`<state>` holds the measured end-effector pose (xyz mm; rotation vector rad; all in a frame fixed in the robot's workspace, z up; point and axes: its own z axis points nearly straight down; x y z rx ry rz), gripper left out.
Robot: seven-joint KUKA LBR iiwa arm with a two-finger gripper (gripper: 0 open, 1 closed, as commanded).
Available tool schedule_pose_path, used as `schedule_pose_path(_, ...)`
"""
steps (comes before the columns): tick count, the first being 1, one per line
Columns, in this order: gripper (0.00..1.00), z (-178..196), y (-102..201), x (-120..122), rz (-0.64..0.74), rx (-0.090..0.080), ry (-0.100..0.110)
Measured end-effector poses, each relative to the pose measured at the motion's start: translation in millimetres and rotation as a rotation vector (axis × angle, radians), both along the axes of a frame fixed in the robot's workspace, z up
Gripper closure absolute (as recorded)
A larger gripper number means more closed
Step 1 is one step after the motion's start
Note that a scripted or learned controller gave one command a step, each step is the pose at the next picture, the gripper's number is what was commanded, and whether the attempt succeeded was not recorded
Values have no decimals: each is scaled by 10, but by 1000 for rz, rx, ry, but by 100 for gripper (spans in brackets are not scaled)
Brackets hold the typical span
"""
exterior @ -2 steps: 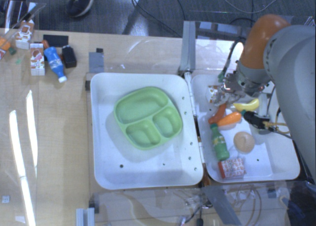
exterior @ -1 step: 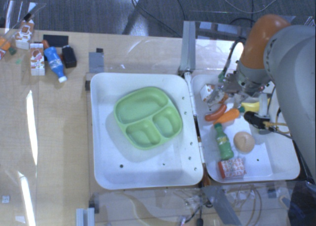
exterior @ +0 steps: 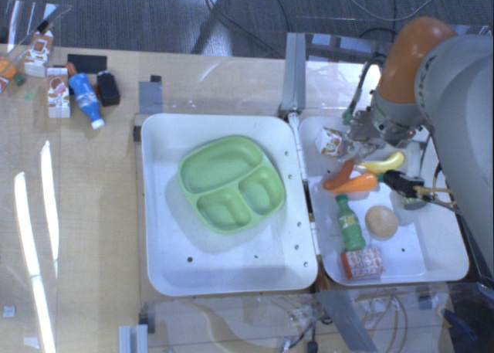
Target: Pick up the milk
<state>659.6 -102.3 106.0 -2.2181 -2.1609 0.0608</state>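
The milk is a small white carton with brown print, lying at the far left of the right bin. My gripper hangs low just to the right of the carton, close to it or touching it. Whether the carton is between the fingers is hidden by the wrist. The grey arm with its orange band reaches in from the upper right.
Near the gripper lie a yellow banana and an orange carrot. Further forward are a green bottle, a tan egg and a red box. The left bin holds a green divided plate.
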Motion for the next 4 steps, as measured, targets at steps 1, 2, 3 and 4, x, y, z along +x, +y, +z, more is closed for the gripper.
schedule_pose_path(1,100,-210,113,-7,-157,-10,-8)
schedule_pose_path(2,100,-230,-458,4,-115,9,-5)
schedule_pose_path(3,100,952,-526,117,-187,-11,-67)
schedule_pose_path(4,100,2345,-480,108,30,-6,-67)
